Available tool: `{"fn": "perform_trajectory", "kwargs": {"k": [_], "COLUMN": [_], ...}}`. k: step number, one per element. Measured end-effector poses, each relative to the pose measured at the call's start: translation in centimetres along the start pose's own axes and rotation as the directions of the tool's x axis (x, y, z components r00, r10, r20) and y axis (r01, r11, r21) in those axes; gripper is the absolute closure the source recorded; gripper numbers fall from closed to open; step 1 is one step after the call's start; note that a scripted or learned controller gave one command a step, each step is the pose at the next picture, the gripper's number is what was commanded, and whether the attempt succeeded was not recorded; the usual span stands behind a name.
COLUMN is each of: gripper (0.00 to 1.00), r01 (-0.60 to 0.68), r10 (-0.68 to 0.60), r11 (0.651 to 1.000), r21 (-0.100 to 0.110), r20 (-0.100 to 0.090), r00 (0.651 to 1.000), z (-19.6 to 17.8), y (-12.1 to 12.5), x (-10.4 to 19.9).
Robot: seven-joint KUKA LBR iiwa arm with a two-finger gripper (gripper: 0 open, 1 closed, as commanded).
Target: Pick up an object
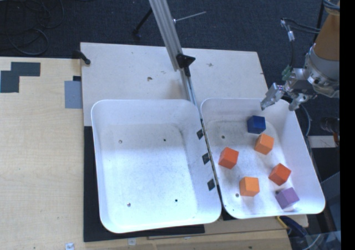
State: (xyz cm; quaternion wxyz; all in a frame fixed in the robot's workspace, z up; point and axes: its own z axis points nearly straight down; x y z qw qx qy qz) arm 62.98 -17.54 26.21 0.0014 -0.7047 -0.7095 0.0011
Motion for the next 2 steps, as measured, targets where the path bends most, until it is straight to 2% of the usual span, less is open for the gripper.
{"fn": "perform_trajectory", "kwargs": {"k": [1, 2], "gripper": [0.0, 0.0], "r01": [-0.002, -0.003], "r10": [0.002, 0.003], "r11": [1.0, 1.0], "r21": [0.007, 0.001], "r20": [-0.002, 0.0], "r00": [1.0, 1.0], "z": [13.1, 17.4], "y": [3.6, 3.9], "x": [-0.6, -1.3]}}
